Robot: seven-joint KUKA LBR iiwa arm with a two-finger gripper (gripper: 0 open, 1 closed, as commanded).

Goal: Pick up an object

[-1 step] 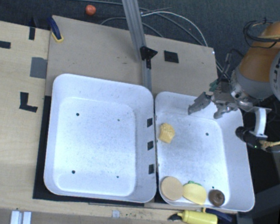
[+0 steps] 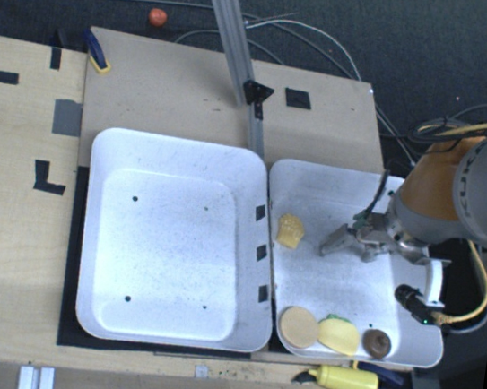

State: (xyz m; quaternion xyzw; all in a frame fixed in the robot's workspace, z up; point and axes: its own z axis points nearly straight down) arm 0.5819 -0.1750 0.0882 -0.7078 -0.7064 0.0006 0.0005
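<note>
**Approach step: gripper low in right bin, nothing grasped**

Grey arm with orange band reaches in from the right; its two-finger metal gripper (image 2: 338, 242) sits low over the floor of the right shallow white bin (image 2: 335, 189). Fingers look spread apart, tips pointing left, no object between them, so no pick yet. Judged step: closing in on a target, pre-grasp.

Likely target: small pale-yellow chunky block, sponge- or corn-like texture (image 2: 290, 230), lying on the bin floor near the left wall, just left of the fingertips, apart from them. Irregular shape, looks light and soft; material unclear.

Next move calls for shifting left so the fingers straddle the block, then closing and lifting.

Other candidates along the bin's near edge: tan round flat disc (image 2: 299, 327), yellow-green rounded lump (image 2: 339, 334), small brown round piece (image 2: 376, 343), all well apart from the gripper
</note>
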